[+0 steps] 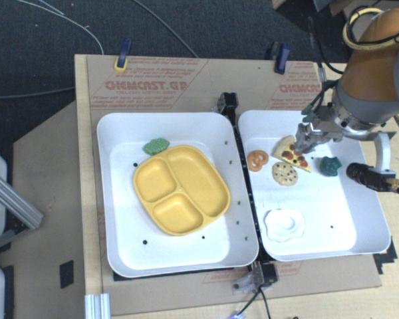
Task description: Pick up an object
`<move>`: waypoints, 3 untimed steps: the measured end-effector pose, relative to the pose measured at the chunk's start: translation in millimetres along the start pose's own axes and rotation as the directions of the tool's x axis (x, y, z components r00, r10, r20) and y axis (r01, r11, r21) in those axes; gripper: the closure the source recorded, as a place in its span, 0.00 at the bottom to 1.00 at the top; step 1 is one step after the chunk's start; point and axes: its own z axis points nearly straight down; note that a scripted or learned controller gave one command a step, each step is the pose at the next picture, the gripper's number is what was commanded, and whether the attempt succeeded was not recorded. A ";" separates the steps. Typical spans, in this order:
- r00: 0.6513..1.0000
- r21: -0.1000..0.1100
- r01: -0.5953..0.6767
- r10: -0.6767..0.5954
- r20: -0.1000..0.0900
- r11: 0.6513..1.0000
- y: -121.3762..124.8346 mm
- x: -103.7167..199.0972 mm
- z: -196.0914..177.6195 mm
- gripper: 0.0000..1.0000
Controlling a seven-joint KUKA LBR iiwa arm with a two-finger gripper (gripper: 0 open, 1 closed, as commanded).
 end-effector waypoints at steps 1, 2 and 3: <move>1.000 0.001 0.001 -0.001 0.000 1.000 15.7 50.9 10.8 1.00; 1.000 0.001 0.001 -0.001 -0.001 1.000 31.4 103.8 18.0 1.00; 1.000 -0.001 0.001 -0.001 -0.002 1.000 43.1 156.4 0.7 1.00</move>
